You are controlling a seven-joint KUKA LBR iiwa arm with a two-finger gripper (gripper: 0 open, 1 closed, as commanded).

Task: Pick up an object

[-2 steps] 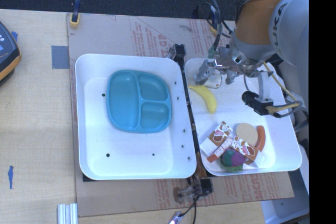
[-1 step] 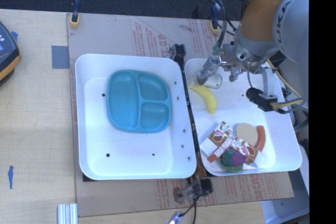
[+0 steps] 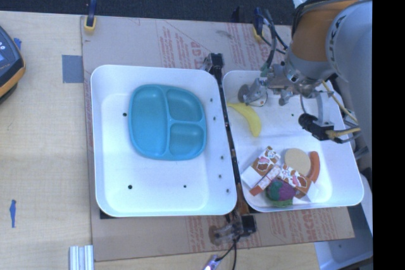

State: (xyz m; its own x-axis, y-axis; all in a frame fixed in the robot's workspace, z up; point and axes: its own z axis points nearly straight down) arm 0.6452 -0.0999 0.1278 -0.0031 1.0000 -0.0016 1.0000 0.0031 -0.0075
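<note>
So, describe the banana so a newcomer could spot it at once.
Look at the right bin of the two white ones. The banana lies alone near its upper left corner, just below the end effector. It is the only plain yellow, curved thing; the other toys sit heaped at the bin's lower edge.

Arm (image 3: 345, 19): grey shell, orange band (image 3: 313, 31) above wrist. Metal gripper (image 3: 255, 95) at its 9 o'clock end, black cables (image 3: 326, 114) looping off wrist.

Blue divided plate (image 3: 168, 122) in left bin (image 3: 107, 155), banana (image 3: 248, 117) in right bin (image 3: 345, 190)
</note>
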